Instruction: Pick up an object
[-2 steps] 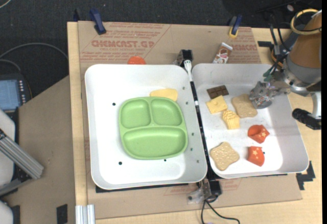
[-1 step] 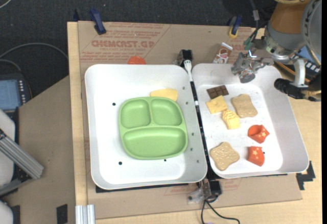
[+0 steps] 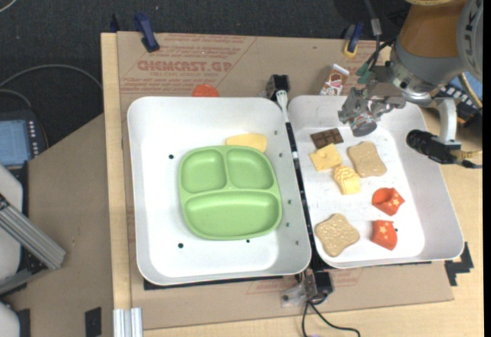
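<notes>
My gripper [image 3: 362, 122] hangs over the back of the right bin [image 3: 439, 209], just right of a dark brown chocolate square [image 3: 327, 137]. Nothing shows between its tips. Below the chocolate lie a yellow cheese wedge [image 3: 325, 157] and a pale yellow ridged piece [image 3: 347, 179]. A slice of toast [image 3: 367, 159] lies right under the gripper. Two red pieces [image 3: 387, 200] [image 3: 383, 233] sit further forward, and a tan cracker [image 3: 337, 233] lies at the front. In the left bin [image 3: 149, 197] a green divided plate [image 3: 228, 192] has a yellow piece [image 3: 247, 142] at its back edge.
A small red and white carton [image 3: 334, 81] stands on the cardboard behind the right bin. Blue clamps [image 3: 146, 31] [image 3: 352, 39] hold the board's back edge. The ridge where the two bins meet [image 3: 295, 174] runs front to back.
</notes>
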Robot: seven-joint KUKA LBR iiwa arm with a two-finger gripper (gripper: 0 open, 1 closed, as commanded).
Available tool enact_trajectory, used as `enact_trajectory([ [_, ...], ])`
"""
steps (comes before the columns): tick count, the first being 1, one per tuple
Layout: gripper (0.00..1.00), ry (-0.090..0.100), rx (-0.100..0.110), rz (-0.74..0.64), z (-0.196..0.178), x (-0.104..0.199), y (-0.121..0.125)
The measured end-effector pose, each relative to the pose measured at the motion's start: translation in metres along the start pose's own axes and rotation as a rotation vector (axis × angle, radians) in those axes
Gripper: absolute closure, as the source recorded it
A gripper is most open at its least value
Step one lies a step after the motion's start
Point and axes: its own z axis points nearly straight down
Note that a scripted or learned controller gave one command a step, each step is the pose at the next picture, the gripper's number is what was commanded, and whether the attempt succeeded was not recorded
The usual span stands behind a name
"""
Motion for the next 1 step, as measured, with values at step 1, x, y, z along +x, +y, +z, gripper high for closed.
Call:
enact_trajectory([
  [1, 1.0, 0.0, 0.002, 0.0, -0.0115, 0.042, -0.0216],
])
